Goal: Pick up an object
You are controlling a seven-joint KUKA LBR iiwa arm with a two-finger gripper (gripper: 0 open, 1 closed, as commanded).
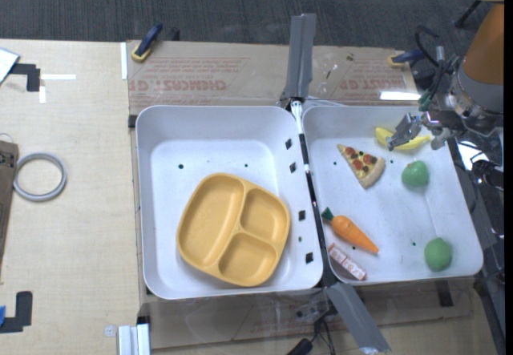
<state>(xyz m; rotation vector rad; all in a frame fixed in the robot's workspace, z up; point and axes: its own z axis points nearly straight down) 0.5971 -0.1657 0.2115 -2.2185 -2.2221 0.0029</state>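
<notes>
The right bin (393, 213) holds a pizza slice toy (361, 163), a yellow banana-like toy (385, 135), two green balls (415, 175) (438, 253), a carrot (353, 234) and a small pink-and-white packet (346, 262). My gripper (407, 134) reaches in from the right and hangs at the bin's far right corner, right over the yellow toy and covering its middle. The view does not show whether it touches the toy. The upper green ball lies just below the gripper.
A yellow divided plate (234, 228) lies in the left bin (160, 137). On the bench at the left sits a tape roll (36, 176). A blue clamp (147, 41) grips the cardboard behind the bins. A grey divider post (300, 57) stands between them.
</notes>
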